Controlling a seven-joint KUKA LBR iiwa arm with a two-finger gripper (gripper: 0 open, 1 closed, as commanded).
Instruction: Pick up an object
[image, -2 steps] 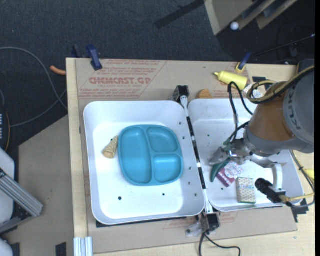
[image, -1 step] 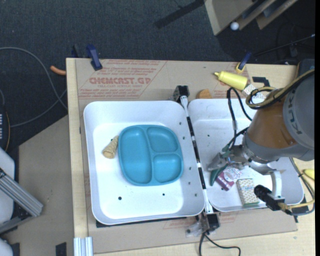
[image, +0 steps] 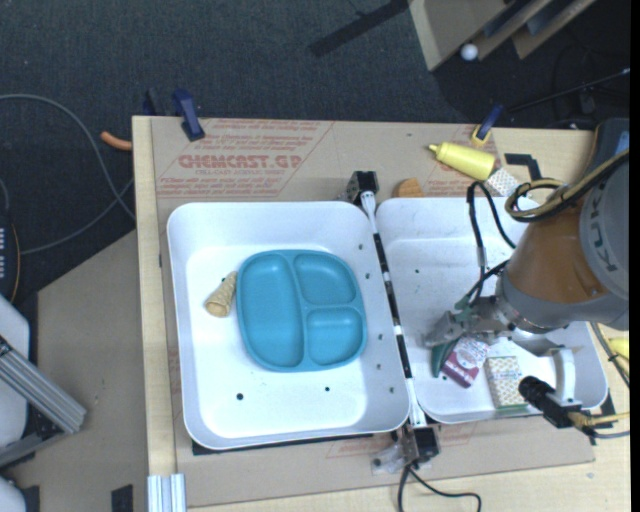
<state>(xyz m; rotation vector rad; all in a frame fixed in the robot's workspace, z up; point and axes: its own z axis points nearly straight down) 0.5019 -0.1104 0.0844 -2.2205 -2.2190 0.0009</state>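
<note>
Grey-and-orange arm (image: 560, 260) lowered into the right bin (image: 430, 250), gripper (image: 452, 328) among small items.

Jaw state cannot be told at this resolution; nothing is visibly between the jaws. A maroon-and-white packet (image: 464, 362) lies just below the jaws, close to them. A speckled white box (image: 506, 380) lies beyond it, below and right of the jaws. Well left of the jaws, in the left bin (image: 200, 300), sits a blue divided plate (image: 300, 308) with a tan cone (image: 222, 294) touching its left edge.

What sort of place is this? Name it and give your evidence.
Probably a robotics lab bench: a KUKA arm reaches over two white bins, clamped to a board, with cables trailing across the carpet.
</note>
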